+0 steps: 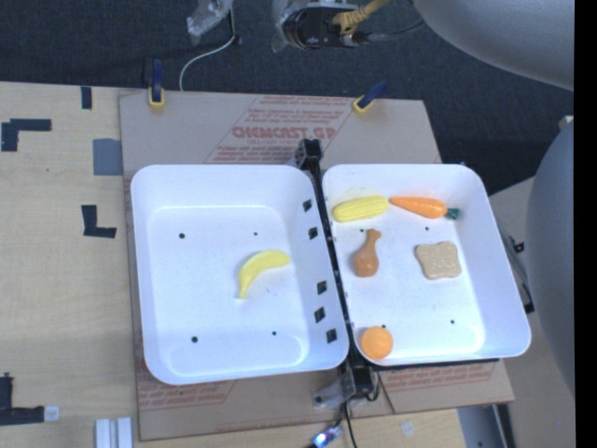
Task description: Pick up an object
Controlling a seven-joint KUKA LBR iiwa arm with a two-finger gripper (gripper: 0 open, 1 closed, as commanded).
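A yellow banana point(261, 269) lies alone near the middle of the left bin point(154, 278). The right bin point(492, 278) holds a yellow corn cob point(359, 209) and an orange carrot point(422, 206) along its far side. A brown drumstick point(367, 254) and a tan bread slice point(437, 260) lie mid-bin. An orange ball-like fruit point(376, 343) rests in the near left corner. My gripper point(244, 12) hangs at the top of the view, beyond the bins' far edge, its two pale fingers apart with nothing between them.
Both bins rest on a cardboard sheet point(280, 129) held by two clamps point(155, 90) at its far edge. A black divider point(322, 250) runs between the bins. The grey arm point(504, 17) fills the top right, and a white cable point(201, 59) trails below the gripper.
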